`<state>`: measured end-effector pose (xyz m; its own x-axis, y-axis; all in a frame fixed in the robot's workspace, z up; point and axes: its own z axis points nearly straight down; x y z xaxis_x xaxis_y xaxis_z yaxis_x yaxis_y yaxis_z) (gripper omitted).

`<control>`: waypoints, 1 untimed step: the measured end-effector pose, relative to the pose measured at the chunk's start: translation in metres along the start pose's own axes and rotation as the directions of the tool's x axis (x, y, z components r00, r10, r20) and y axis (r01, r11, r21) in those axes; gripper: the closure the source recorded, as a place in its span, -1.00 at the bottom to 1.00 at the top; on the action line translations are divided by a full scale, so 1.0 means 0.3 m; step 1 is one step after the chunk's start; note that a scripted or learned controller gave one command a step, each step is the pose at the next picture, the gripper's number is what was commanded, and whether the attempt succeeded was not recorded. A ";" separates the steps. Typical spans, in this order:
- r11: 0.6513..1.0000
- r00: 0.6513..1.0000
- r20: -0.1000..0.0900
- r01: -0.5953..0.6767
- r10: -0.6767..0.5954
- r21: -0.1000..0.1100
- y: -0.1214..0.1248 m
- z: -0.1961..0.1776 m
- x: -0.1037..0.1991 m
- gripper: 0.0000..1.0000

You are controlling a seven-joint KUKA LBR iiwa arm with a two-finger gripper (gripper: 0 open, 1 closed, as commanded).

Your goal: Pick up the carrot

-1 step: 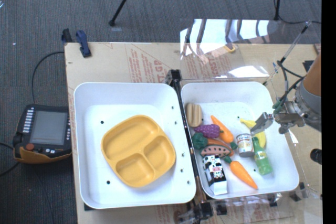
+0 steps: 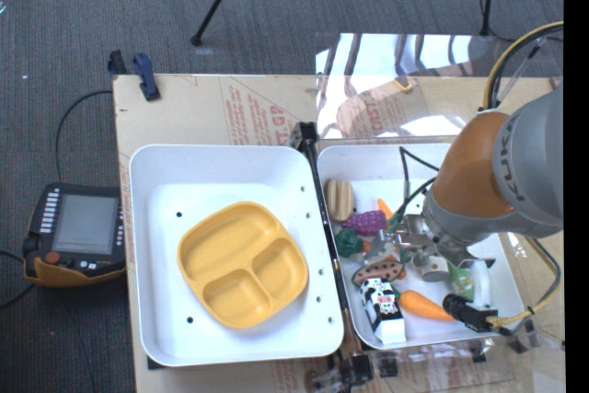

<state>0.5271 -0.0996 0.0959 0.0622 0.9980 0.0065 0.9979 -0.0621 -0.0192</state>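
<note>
The carrot is orange and tapered. It lies flat near the front of the right bin, beside a black-and-white carton. My gripper hangs over the middle of that bin, up and to the left of the carrot and apart from it, over a brown spotted toy. The grey arm with its orange band covers much of the bin's right half. I see nothing held in the gripper.
The right bin also holds a tan bread loaf, purple grapes, a green toy, a small orange piece and a can. A yellow divided plate lies in the left bin.
</note>
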 end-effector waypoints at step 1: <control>0.997 0.997 0.006 0.081 -0.081 -0.014 0.266 0.025 -0.164 -1.00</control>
<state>0.6036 -0.1537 0.0867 -0.0191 0.9998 0.0016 0.9998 0.0191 -0.0045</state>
